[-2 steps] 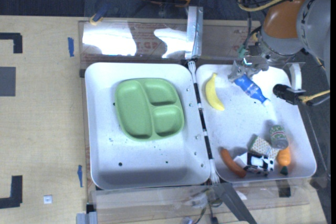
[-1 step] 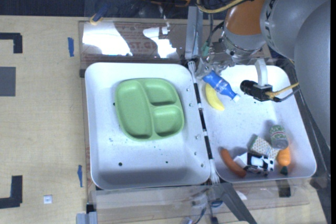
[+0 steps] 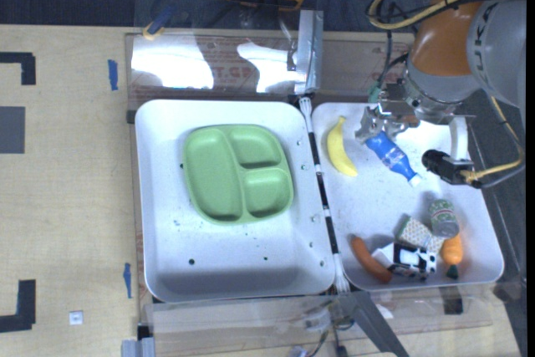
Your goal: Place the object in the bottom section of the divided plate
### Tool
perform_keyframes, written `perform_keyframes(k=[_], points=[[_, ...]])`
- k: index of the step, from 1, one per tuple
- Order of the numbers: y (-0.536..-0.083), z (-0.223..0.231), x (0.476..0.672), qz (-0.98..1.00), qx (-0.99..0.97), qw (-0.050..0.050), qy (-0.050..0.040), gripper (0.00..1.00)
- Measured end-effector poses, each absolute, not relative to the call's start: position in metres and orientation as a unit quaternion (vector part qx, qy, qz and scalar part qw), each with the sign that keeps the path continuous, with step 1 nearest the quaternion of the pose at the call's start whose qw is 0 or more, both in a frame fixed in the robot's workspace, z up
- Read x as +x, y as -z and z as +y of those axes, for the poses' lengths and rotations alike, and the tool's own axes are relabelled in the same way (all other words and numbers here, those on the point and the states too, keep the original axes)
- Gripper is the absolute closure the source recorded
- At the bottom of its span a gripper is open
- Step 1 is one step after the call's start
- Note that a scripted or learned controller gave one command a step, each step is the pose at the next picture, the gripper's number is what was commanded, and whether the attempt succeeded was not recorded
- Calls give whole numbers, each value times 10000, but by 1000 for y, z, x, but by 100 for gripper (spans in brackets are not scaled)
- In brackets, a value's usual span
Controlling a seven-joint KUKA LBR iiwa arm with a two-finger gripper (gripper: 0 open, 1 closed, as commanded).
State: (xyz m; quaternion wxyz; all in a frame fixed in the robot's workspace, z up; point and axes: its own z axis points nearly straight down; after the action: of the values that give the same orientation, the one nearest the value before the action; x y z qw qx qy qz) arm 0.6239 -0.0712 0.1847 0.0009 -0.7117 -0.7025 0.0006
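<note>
The tool [image 3: 386, 123] hung over the right bin [image 3: 476, 263], touching the top of a blue bottle [image 3: 393, 155] beside a banana [image 3: 338, 148]. The green divided plate [image 3: 238, 173] sat in the left bin [image 3: 167, 247]. Small toys [image 3: 422, 251] clustered near the right bin's front corner.

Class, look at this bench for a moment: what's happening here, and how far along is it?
A grey robot arm reaches in from the right over the right bin, with its gripper at the upper end of a blue bottle lying beside a banana. Whether the jaws have closed on the bottle cannot be told. More small items sit in that bin's near corner. The green divided plate lies in the left bin with nothing in its sections yet.
</note>
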Motion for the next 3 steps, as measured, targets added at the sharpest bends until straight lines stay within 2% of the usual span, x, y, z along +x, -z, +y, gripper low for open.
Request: perform_keyframes(k=[1,2,3], points=[[-185,-26,629,-6922,-7217,-2,3,100],[-185,-91,626,-6933,-7207,-8,2,100],[-203,-15,633,-6814,-7319,-8,10,100]])
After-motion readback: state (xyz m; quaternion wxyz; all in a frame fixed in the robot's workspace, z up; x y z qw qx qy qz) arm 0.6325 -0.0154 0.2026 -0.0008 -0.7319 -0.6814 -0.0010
